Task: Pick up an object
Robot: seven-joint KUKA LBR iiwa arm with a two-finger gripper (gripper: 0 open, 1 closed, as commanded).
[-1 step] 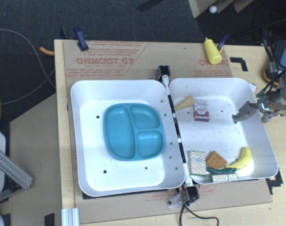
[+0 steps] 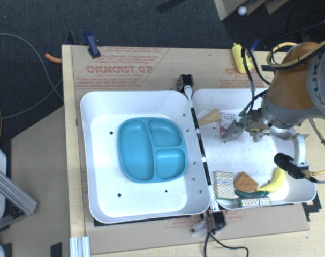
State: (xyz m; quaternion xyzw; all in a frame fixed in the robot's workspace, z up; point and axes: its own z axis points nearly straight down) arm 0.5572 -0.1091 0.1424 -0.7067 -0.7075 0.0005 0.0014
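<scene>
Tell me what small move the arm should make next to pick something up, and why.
Probably lower straight down a little. The gripper hangs over the right bin beside a small pink-and-white packet and a tan wedge, with nothing visibly held. Whether it is centred on the packet is hard to tell.

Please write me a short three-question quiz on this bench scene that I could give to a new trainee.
1. True or false: the blue divided plate lies in the left bin.
2. Which thing lies at the right bin's near edge, beside the brown cookie? A) a banana B) a mug C) a spoon
3. Fill in: the gripper hovers over the ___ bin.

Key: 1 true; 2 A, the banana; 3 right.
</scene>
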